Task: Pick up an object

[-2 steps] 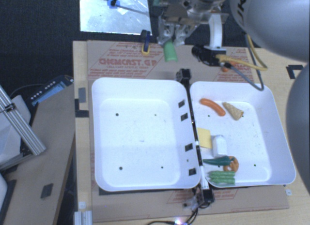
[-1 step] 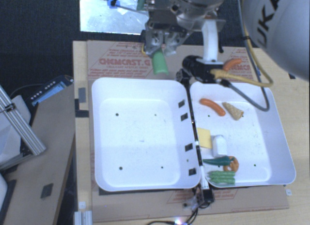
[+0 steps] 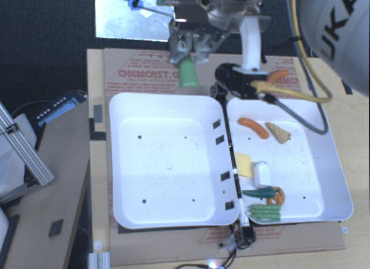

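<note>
Robotics lab, grey KUKA arm (image 3: pixel 341 13) above two white bins (image 3: pixel 167 158), cabling, aluminium framing (image 3: pixel 23 152) left of them

Both bins were plain white, the left bin (image 3: pixel 167 164) flecked with a few dark dots. In the right bin (image 3: pixel 315 175) lay an orange sausage (image 3: pixel 254 127), a tan wedge (image 3: pixel 279 132), a pale yellow slice (image 3: pixel 244 165), a white cylinder (image 3: pixel 262 174) and green pods (image 3: pixel 265 212) (one darker, teal). A light green cylinder (image 3: pixel 187 74) hung at the grey gripper (image 3: pixel 188 51). The board (image 3: pixel 139 72) beneath was tan with red lettering.
</note>
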You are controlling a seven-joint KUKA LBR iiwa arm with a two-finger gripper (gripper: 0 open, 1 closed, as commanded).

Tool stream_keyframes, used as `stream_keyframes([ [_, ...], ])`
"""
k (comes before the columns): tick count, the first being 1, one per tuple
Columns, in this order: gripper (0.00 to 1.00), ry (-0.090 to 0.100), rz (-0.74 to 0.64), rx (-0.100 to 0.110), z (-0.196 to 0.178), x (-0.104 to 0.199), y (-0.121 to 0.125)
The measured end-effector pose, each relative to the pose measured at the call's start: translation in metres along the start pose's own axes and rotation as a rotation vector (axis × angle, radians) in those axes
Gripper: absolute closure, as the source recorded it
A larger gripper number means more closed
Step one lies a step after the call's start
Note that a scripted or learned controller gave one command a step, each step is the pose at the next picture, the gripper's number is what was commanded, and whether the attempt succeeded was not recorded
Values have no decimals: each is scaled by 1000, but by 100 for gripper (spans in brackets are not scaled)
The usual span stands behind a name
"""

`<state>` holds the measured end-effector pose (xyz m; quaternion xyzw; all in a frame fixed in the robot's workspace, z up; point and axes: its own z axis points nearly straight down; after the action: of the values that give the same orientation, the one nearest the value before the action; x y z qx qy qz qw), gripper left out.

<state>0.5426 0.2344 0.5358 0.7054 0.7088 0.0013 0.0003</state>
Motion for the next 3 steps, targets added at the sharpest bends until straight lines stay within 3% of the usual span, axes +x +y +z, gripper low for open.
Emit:
stream_keyframes([
  [1, 100, -3, 11, 4, 27, -95, -13],
  [2, 100, 2, -7, 0, 0, 5, -58],
  [3, 100, -1, 7, -2, 1, -46, 1],
])
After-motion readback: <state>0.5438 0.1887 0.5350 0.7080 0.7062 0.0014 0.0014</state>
